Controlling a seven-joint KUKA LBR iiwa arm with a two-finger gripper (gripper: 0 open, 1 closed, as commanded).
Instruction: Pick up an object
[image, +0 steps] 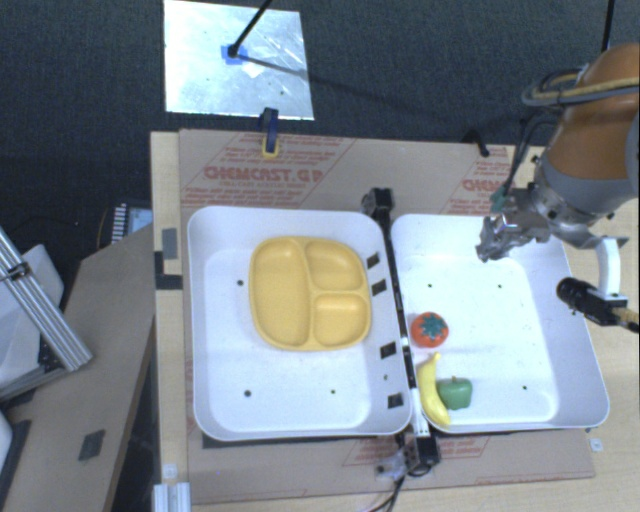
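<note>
Grey two-finger gripper, grip state indeterminable, above right shallow white bin, apart from red plastic tomato.

Both bins, left and right, looked like smooth white plastic, faintly glossy. Yellow divided tray: matt plastic. Tomato, banana and green pepper: smooth plastic, slight sheen. Worktop lined with printed brown cardboard, matt. Silver sheet behind was crinkled, shiny foil. Tool appeared dull grey metal; arm's orange band was glossy.
</note>
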